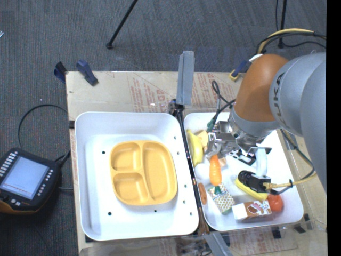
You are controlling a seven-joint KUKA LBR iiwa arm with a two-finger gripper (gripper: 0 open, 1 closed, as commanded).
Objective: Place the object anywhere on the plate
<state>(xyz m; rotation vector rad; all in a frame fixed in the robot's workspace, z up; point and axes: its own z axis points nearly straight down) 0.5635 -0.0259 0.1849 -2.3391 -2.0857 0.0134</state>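
The gripper (217, 149) hangs low in the right bin (290, 159), right at the top of the carrot (214, 170); I cannot tell how it is set. The carrot lies at its 6 o'clock, with a banana (195, 145) at 9 and a carton (252, 210) at 5. The plate (143, 172) sits well apart at 9, in the left bin (90, 143). Risk, as I judge it: crowded neighbours spoil the pick, or a loose hold drops the carrot while crossing the bin walls
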